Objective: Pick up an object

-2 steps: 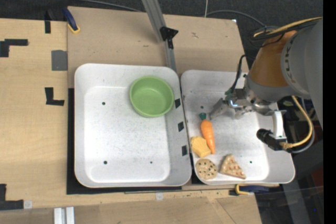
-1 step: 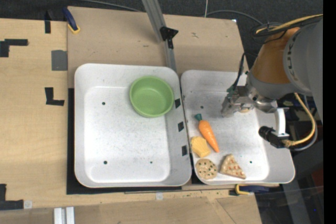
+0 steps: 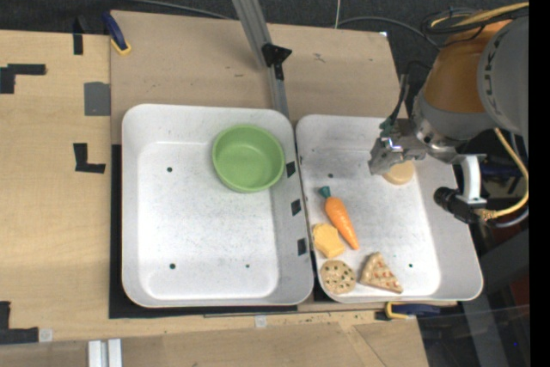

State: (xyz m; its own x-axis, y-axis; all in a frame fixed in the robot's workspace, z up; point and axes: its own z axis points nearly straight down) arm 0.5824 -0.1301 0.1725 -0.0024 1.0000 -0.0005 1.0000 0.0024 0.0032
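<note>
The arm reaches in from the right, and its claw [image 3: 388,157] hangs over the upper part of the right bin [image 3: 447,271]. Directly beneath and just to the lower right of it lies a small, pale, rounded piece, perhaps a toy bread roll or biscuit [image 3: 400,174], partly hidden by the claw's metal body. That closeness is what the next move turns on: the pale piece sits almost straight below the claw, touching or very nearly so, so a short drop is likely all that is needed. From this slanted view I cannot tell whether the claw is apart or together, nor whether the piece is between its tips.

The other candidates lie well apart from the claw, down and to the left in the same bin. The toy carrot [image 3: 340,220] lies with its long axis running from upper left, at the green top, to lower right. Just below it sit a yellow lump [image 3: 326,240], a round cookie [image 3: 337,276] and a pizza wedge [image 3: 379,272], clustered close to the bin's near edge. A green bowl [image 3: 248,157] stands upright in the left bin [image 3: 172,271], farthest from the claw.

Judging from this layout, the pale piece is the likely target, and the grasp is not yet confirmed.
</note>
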